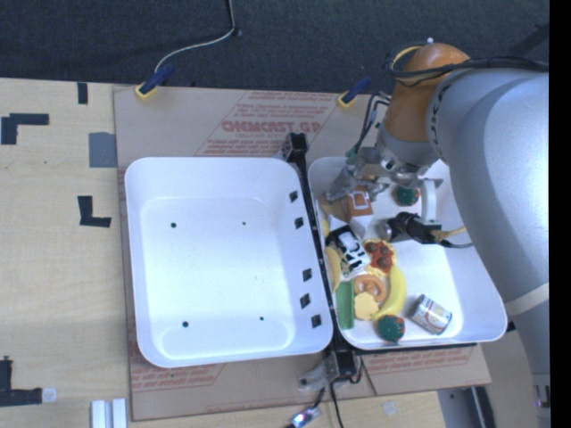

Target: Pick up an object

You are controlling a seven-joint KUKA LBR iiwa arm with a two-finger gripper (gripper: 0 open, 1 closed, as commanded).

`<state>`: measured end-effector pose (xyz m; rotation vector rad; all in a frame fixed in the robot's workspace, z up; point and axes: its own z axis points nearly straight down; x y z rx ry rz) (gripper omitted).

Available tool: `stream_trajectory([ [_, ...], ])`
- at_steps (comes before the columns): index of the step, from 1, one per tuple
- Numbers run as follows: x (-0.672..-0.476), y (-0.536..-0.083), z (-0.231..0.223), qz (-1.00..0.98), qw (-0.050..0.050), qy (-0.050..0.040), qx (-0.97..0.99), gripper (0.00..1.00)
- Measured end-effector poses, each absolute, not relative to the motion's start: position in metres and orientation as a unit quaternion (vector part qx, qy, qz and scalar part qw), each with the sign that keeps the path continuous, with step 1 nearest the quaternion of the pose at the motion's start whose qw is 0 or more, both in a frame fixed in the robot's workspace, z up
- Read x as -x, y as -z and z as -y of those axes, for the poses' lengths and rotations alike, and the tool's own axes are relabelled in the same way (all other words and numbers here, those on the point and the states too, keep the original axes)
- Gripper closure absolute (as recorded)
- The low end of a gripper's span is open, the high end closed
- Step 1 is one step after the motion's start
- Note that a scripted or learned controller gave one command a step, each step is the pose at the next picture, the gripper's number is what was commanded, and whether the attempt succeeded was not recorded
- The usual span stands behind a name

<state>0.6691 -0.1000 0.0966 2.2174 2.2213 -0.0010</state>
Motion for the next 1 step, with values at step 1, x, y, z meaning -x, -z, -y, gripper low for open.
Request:
stream_trajectory([
  [1,-0.6476,-0.1906,0.0222,-0.71,0.001,-0.0031,-0.704,1.0],
])
